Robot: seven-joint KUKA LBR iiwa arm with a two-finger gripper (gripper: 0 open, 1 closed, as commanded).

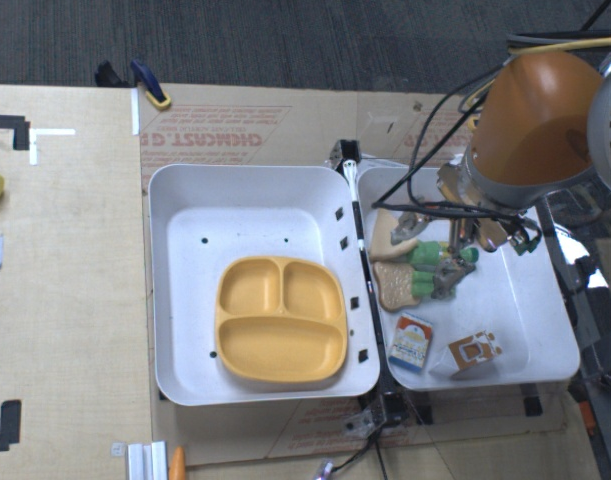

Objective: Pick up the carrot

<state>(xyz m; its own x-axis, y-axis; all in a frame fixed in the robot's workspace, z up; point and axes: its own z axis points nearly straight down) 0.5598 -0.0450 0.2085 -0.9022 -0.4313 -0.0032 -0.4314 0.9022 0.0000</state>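
Two white bins on table: left bin [175, 298] holds one yellow divided plate [281, 320]. Right bin [545, 338] holds several items, two small cartons near. Claw [447, 268] sits over green items; grip state unreadable.

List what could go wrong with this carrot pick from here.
1. The gripper is down in a tight cluster in the right bin: green pieces and a slice of bread touch one another, so it may catch the wrong item.
2. No clearly orange carrot can be made out there; it may be hidden under the arm, making a miss likely.
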